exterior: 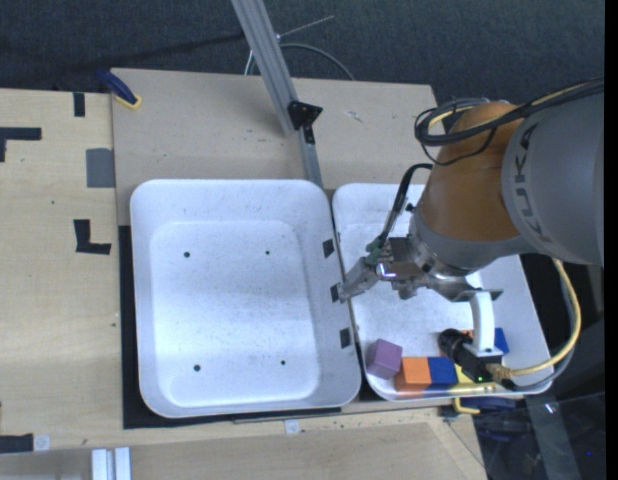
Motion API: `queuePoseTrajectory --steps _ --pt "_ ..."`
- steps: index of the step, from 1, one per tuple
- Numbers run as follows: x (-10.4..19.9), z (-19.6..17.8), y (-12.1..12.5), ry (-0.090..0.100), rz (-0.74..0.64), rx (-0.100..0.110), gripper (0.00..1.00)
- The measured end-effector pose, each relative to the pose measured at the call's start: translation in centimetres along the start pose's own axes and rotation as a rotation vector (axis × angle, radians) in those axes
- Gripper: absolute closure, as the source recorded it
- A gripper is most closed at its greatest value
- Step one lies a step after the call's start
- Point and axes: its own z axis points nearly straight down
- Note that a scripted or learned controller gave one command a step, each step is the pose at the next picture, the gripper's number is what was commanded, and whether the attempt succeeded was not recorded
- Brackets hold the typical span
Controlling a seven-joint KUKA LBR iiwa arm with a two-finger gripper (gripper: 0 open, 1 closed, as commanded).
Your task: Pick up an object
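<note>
pincer (361, 276): over right bin's (374, 208) left rim, fingers' gap cannot be judged, nothing seen held | target: purple block (386, 355); orange block (417, 370) and blue block (442, 370) beside it, bench-front corner of that bin | relation: blocks lie frontward of pincer, slightly right

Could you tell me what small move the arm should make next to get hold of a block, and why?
Probably shift the gripper toward the near edge of the right bin. It sits above bare bin floor, while the purple block, orange block and blue block cluster there.
</note>
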Motion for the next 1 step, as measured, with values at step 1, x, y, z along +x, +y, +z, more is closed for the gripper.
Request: queuePoseTrajectory --steps 1 --pt "0.16 0.16 0.13 0.001 -0.003 0.0 0.0"
